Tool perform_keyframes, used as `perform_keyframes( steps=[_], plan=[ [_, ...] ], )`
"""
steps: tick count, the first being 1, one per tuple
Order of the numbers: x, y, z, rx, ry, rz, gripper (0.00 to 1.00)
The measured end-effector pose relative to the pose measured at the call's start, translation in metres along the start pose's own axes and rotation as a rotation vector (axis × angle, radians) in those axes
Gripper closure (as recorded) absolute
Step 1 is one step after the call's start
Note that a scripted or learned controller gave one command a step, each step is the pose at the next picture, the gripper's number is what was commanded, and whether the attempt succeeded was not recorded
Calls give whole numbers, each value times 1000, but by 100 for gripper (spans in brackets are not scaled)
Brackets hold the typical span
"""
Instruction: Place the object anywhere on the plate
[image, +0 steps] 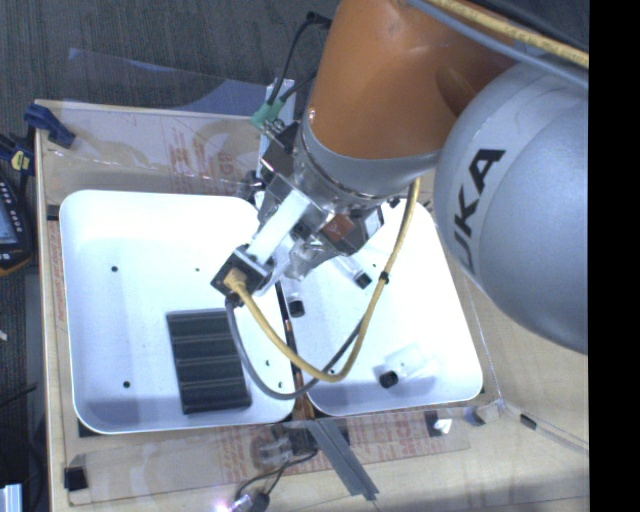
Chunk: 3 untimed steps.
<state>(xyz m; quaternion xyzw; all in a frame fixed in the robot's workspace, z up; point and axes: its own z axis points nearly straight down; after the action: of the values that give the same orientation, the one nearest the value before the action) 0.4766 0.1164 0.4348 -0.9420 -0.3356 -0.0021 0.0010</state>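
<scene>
The plate (208, 360) is a dark, ribbed rectangle lying flat in the front of the left bin (90, 300). The object (400, 367), a small white piece with a black end, lies in the front right part of the right bin (450, 340). My gripper (326, 290) hangs under the big orange and grey wrist, over the seam between the two bins near their far side. It is well behind the plate and up-left of the object. The wrist and its brackets hide most of it. I see nothing held under it.
A yellow cable (322, 377) loops down from the wrist over the divider between the bins. A black box (243, 272) on a white bracket juts from the wrist over the left bin. The arm covers the right bin's far half. Clamps and wires sit at the bench's front edge (300, 445).
</scene>
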Motion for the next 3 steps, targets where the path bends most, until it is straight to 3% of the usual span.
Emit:
perform_keyframes(
  steps=[1, 2, 3],
  plan=[
    [46, -57, 76, -1, -7, 140, 100],
    [-3, 3, 60, -1, -4, 168, 100],
    [69, 3, -7, -3, -2, 245, 100]
  ],
)
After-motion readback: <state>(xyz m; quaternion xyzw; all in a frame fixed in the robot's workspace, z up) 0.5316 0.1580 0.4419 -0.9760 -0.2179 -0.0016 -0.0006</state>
